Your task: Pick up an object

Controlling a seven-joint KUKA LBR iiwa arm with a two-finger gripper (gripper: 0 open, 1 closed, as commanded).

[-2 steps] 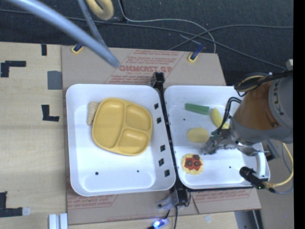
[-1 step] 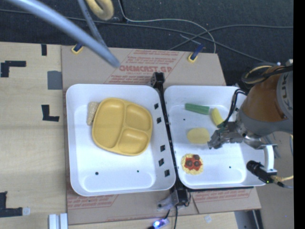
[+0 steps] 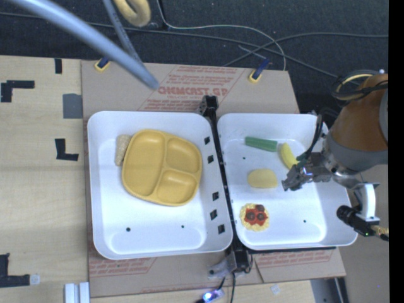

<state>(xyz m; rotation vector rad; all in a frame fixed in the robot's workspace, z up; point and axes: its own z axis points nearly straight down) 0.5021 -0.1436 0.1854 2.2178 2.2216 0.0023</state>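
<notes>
Pale-yellow lump mid right bin, just left of gripper. Can't tell jaw state. Best to shift left, centre over lump w/ vertical approach, then drop and pinch.

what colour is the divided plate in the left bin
Yellow divided plate, seen in the camera view.

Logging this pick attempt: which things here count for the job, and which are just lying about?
For the job: end effector; pale yellow piece, green stick, yellow banana piece, round red-topped item, all in the right bin.

Lying about: yellow divided plate, tan piece beside it, left bin.
</notes>
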